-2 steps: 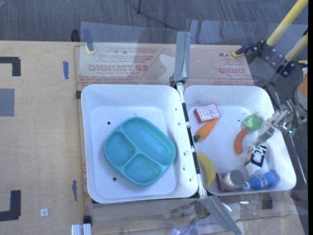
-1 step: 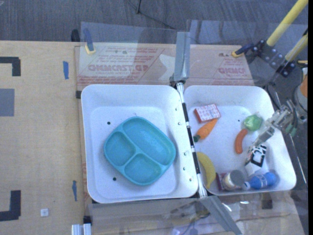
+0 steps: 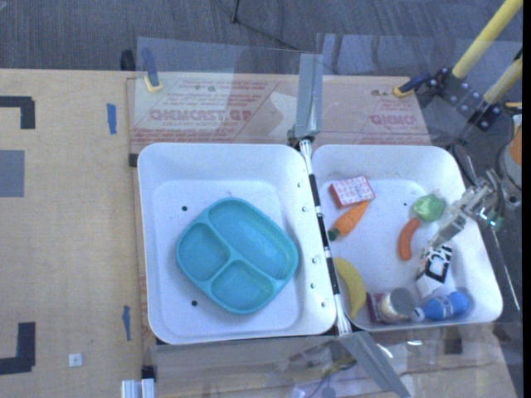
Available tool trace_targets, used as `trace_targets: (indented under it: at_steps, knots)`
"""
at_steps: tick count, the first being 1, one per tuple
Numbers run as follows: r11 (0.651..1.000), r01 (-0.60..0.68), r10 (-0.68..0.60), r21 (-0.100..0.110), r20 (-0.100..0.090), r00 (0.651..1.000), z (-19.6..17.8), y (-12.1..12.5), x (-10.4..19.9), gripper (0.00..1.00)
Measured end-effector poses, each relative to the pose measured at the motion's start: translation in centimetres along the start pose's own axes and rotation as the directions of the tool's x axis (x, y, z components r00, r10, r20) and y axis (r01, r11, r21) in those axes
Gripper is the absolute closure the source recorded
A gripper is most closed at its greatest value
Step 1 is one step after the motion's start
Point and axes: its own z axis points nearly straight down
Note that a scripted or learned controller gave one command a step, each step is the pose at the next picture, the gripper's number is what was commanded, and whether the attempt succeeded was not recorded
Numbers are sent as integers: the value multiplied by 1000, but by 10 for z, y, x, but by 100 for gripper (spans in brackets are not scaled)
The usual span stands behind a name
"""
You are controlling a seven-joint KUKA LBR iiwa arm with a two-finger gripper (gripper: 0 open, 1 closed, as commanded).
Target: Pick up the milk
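The milk [image 3: 434, 265], a small white carton with black markings, lies in the right bin [image 3: 390, 162] toward its 4 o'clock corner, tilted. The gripper [image 3: 448, 232] sits at the carton's 1 o'clock, just above it; whether it is released or clenched I cannot tell, and no carton shows between its parts. At the milk's 5 o'clock, just beside it, lies a blue bottle [image 3: 446, 306]. At its 7 o'clock rests a grey-topped can [image 3: 392, 303] on its side. An orange sausage-shaped piece [image 3: 406, 239] lies at the milk's 10 o'clock, and a green lumpy item [image 3: 429, 206] at 12 o'clock. Further toward 9 o'clock, a banana [image 3: 352, 285] hugs the bin's inner wall. A carrot [image 3: 349, 220] and a red-patterned box [image 3: 352, 191] sit at 10 o'clock, well apart from the milk. The left bin [image 3: 166, 164] holds a blue divided plate [image 3: 236, 254]. Both bins stand on the wooden tabletop [image 3: 66, 222].
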Motion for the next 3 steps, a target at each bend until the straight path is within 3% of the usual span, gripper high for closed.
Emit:
trace_targets:
  at_steps: [1,2,3]
  knots:
    - [1000,10,-10,-3,4,1000,72,-21,24,0]
    - [997,-84,84,1,0,997,-34,21,-18,0]
    - [999,33,-33,2,-4,999,27,-25,29,0]
